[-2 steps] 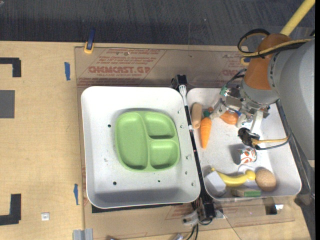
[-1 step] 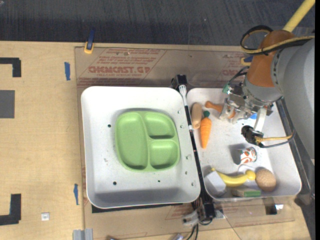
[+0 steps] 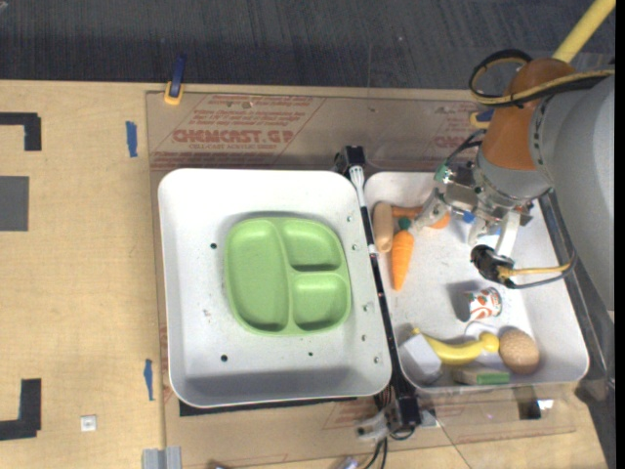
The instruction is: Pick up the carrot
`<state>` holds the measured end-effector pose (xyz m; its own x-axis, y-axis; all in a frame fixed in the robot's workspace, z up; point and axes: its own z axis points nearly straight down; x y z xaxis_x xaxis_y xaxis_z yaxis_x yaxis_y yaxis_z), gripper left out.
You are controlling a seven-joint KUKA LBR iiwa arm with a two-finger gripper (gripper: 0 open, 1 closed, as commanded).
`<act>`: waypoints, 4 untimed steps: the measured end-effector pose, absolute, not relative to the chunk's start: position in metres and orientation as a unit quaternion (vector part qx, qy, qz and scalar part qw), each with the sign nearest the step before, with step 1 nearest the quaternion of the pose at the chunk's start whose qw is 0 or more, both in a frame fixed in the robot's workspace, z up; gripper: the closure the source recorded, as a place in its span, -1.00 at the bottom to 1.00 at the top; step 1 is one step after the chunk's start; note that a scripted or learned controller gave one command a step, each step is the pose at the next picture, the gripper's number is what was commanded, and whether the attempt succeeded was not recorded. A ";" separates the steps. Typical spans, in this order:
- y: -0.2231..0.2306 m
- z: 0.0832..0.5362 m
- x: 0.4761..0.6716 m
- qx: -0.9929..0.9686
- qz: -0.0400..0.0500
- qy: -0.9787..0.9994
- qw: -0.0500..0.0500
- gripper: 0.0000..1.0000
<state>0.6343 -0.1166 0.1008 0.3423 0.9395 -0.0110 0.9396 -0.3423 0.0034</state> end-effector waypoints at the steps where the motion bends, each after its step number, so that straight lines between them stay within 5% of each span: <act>1: -0.094 0.089 0.616 0.881 0.000 0.472 0.001 -1.00; 2: -0.095 0.101 0.617 0.880 -0.001 0.475 0.003 1.00; 3: -0.095 0.100 0.617 0.880 -0.002 0.475 0.003 -1.00; 4: -0.095 0.111 0.617 0.879 -0.001 0.477 0.003 1.00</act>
